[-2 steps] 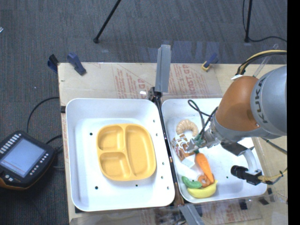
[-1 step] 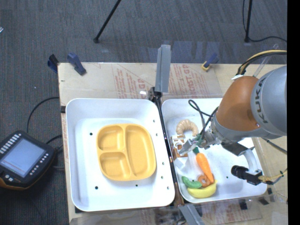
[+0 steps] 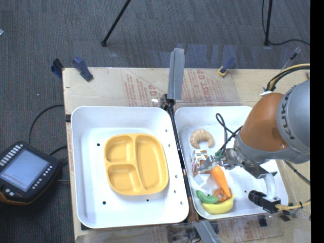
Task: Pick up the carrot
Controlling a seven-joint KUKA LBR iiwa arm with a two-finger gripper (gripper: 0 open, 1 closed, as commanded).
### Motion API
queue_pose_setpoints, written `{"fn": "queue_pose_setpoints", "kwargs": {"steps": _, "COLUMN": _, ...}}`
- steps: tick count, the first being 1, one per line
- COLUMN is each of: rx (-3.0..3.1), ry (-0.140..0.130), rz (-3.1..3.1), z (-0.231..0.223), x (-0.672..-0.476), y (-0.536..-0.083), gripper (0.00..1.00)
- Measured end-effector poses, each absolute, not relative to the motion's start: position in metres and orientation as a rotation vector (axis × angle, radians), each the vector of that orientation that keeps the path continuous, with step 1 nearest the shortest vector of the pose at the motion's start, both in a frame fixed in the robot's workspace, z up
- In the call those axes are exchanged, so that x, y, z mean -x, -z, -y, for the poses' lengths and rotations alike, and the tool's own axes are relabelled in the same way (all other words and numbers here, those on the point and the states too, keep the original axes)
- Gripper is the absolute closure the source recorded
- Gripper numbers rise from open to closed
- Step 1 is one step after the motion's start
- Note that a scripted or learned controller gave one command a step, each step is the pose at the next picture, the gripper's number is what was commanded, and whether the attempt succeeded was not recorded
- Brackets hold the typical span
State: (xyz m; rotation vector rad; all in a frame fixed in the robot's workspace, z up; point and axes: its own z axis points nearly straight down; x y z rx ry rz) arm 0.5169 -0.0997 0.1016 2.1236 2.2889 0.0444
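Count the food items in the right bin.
4: a croissant near the middle, a carrot beside the gripper, a banana and a green pepper at the front edge. The arm may hide more.

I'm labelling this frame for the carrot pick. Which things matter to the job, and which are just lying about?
Job:
carrot
hand, beside the carrot's top end
right bin

Lying about:
croissant
banana
green piece
yellow tray
left bin

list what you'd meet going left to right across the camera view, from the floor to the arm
Black handheld pendant with a screen → yellow three-compartment plastic tray in the left white bin → grey upright post between the bins → orange toy carrot → grey arm's orange band
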Motion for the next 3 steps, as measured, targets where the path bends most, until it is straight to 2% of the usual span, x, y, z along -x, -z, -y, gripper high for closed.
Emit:
{"fn": "queue_pose_setpoints", "kwargs": {"steps": 1, "rx": -2.126, "ry": -0.042, "rz": -2.29, "z": 0.1, "x": -0.518, "y": -0.11, "gripper": 1.0}}
{"fn": "queue_pose_setpoints", "kwargs": {"steps": 2, "rx": -2.125, "ry": -0.044, "rz": -2.285, "z": 0.101, "x": -0.519, "y": -0.112, "gripper": 0.0}}
{"fn": "queue_pose_setpoints", "kwargs": {"steps": 3, "rx": -1.626, "ry": -0.024, "rz": -2.669, "z": 0.081, "x": -0.542, "y": -0.097, "gripper": 0.0}}
